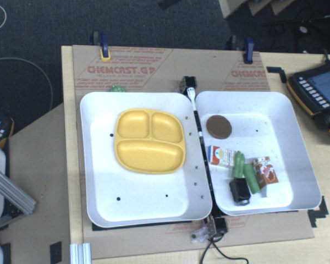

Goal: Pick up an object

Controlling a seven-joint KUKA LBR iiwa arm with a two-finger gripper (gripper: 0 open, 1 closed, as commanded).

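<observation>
A: Start at the near edge. What lies in the right bin (297, 125)?

B: Nearest the front sits a small black block (240, 191), touching the lower end of a green tube (241, 164) that runs away from it. A second green piece (251, 178) lies just beside the tube on its right, and a red-and-brown packet (264, 171) rests against that.

A: And beyond those?

B: A small white carton (221, 155) with red and blue print, just left of the tube's far end. Farther back, apart from the cluster, a brown disc (219, 127) lies flat on the bin floor.

A: The left bin (99, 164)?

B: A yellow divided plate (150, 141) with three compartments lies flat in its far half.

A: Where do these lie relative to the gripper, and how wide is it?

B: I cannot tell either. Every object rests on a bin floor with nothing gripping it.
</observation>
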